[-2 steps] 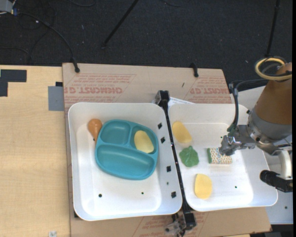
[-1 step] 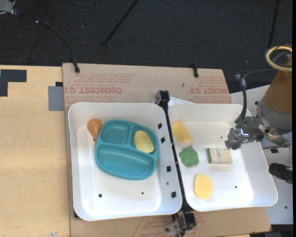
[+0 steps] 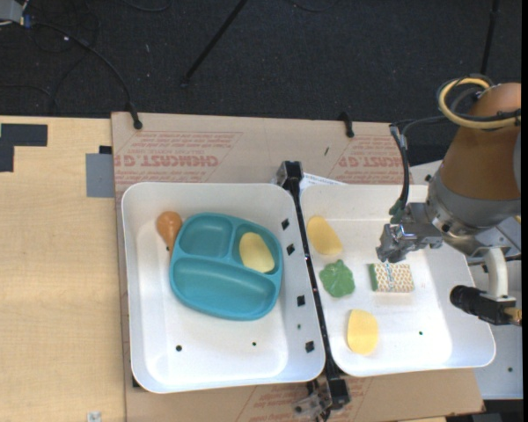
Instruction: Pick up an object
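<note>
My gripper (image 3: 393,251) hangs over the right bin (image 3: 462,345), directly above a small speckled white-and-green block (image 3: 393,279). A green leafy toy (image 3: 337,279) lies just left of that block. A yellow oblong toy (image 3: 324,235) sits near the bin's upper left, and a pale yellow piece (image 3: 363,331) lies toward the front. In the left bin (image 3: 150,341), a teal divided plate (image 3: 224,266) carries a yellow piece (image 3: 257,252), with an orange pear-shaped toy (image 3: 168,227) beside its left rim.
A black divider (image 3: 304,280) runs between the two bins. The arm's grey body and orange band (image 3: 480,161) fill the upper right over the bin's edge. A black fitting (image 3: 480,303) juts over the right bin's right rim. Cardboard lies beneath both bins.
</note>
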You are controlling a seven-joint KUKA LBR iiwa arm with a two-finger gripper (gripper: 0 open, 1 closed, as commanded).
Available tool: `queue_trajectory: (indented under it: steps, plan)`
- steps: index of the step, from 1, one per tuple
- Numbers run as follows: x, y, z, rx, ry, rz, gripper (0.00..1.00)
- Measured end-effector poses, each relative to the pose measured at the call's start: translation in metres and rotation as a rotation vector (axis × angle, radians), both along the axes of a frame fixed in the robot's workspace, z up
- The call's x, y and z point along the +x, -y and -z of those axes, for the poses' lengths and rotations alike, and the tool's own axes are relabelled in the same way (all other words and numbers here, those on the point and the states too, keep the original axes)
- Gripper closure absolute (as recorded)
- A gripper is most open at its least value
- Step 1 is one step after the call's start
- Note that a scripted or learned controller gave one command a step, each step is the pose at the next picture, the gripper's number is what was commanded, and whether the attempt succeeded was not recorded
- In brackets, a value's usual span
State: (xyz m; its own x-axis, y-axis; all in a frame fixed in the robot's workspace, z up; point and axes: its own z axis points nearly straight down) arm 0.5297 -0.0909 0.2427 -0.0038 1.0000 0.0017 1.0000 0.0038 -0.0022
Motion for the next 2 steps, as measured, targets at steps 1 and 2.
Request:
queue_trajectory:
  steps: [1, 2]
  plan:
    - [0.007, -0.052, -0.007, 0.0, 0.0, -0.001, 1.0]
    - [0.019, -0.101, -0.011, 0.0, 0.0, -0.001, 1.0]
